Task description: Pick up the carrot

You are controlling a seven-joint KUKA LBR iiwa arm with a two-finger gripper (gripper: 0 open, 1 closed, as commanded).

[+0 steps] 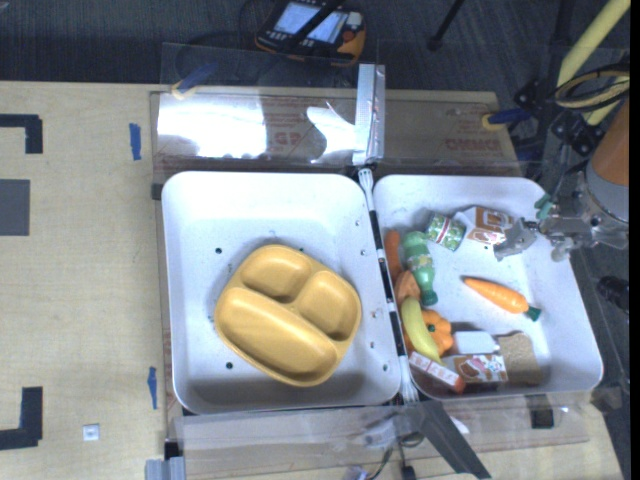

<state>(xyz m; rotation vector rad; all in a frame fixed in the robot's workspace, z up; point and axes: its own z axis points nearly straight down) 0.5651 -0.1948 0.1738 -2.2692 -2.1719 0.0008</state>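
The left shallow white bin (190, 268) holds a large yellow three-part plastic tray (288, 313). The right white bin (575, 353) holds toy food along its left wall. The orange carrot with a green tip (497, 295) lies alone near the middle. The grey two-finger gripper (532, 238) hovers above it, nothing between its parted fingers.

arm (612, 168) cut off at right edge.
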